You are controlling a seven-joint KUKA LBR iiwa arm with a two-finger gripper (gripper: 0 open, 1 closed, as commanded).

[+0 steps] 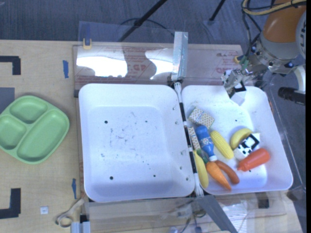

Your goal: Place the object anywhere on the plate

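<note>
Gripper (235, 83) above the far edge of the right bin (278, 130), carrying nothing that can be seen.

Toy foods lie in 1 pile below and near the tool: a corn cob (221, 144), a blue bottle (206, 141), a carrot (217, 174), a banana (240, 136) and a red piece (253, 159). The green plate (33, 128) is well apart, far to the tool's left, beyond the left bin (131, 140). I cannot tell how the tool stands, because it is small and blurred against the bin edge. My judgement: the pieces touch and overlap, so a grasp may slip or take 2 at once, and the long carry over the left bin gives time for a drop. Which piece is the target is not clear.
</note>
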